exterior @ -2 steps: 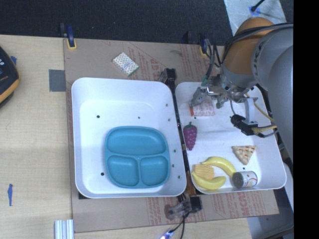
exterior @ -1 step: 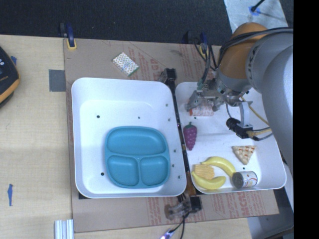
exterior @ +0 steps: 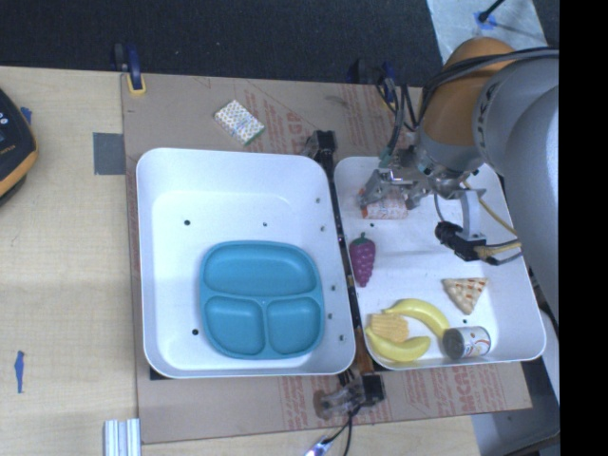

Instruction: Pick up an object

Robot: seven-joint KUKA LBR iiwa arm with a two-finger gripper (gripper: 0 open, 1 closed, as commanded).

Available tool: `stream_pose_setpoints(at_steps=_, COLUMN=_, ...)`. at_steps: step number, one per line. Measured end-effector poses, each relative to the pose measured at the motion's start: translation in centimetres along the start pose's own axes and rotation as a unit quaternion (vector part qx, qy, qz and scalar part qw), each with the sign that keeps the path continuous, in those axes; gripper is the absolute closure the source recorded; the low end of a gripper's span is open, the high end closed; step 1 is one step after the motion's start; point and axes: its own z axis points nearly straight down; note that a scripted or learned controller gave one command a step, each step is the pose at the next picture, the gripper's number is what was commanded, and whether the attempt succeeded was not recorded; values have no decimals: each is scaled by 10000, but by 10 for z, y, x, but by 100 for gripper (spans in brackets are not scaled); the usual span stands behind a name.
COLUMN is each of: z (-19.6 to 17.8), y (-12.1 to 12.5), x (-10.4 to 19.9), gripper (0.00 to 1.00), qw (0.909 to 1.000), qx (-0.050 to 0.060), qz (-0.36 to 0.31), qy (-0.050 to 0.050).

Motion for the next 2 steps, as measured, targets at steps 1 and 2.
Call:
stream_pose_setpoints(at_steps=1, z=-90, y=-50, x=71, gripper=100, qw=10000, qx=-17, qz=15, qy=9)
stream_pose_setpoints(at_steps=2, z=-88, y=-100, x=107, gripper=100, qw=10000, qx=-9, qz=18, qy=4)
